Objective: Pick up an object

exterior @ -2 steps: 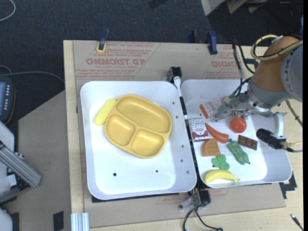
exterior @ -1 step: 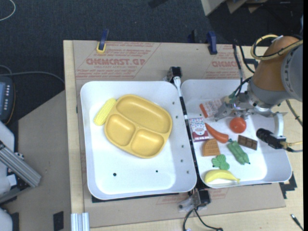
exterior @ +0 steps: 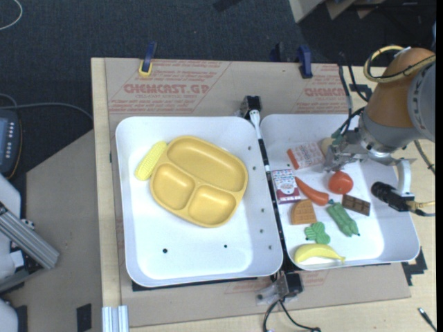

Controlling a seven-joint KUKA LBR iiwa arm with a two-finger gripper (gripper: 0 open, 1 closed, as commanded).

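Note:
The right bin holds several toy foods. A red tomato lies near its middle, with an orange-red chili to its left and a brown chocolate piece to its right. A white and orange packet lies at the back. My gripper hangs from the grey arm, just above the tomato and beside the packet's right edge. Nothing can be seen held in it.
Toast, broccoli, a green pod, a banana and a small red-white card fill the right bin's front. The left bin holds a yellow divided plate and a corn cob.

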